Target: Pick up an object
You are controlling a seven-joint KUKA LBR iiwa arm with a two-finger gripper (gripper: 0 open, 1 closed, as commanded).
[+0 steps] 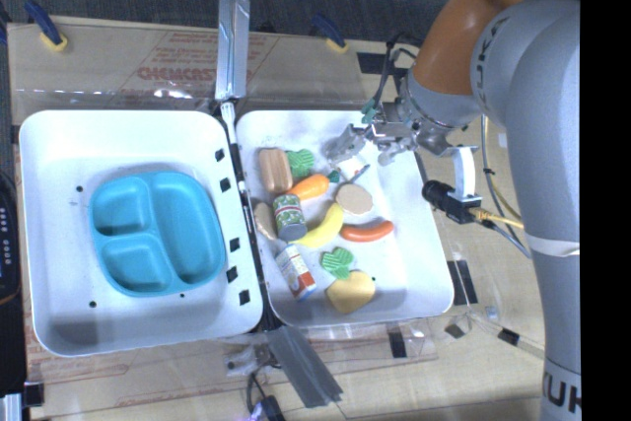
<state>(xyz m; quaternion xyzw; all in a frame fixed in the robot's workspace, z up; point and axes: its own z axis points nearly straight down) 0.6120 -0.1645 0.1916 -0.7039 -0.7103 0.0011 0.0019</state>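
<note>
The flat brown cardboard sheet point(177, 64) lying under the two bins carries faded red print along its far strip; the large letters seem to begin "CHE", but the rest blurs and the full word cannot be made out, nor the smaller line above it. At the bottom right corner, the grey robot arm point(552, 212) shows part of large dark lettering on its casing, cut off by the edge of the view; it looks like the start of "KU". The small can with a red and green label point(288, 215) and the little white bottle with a red label point(297, 273) both bear print too small to read.
</note>
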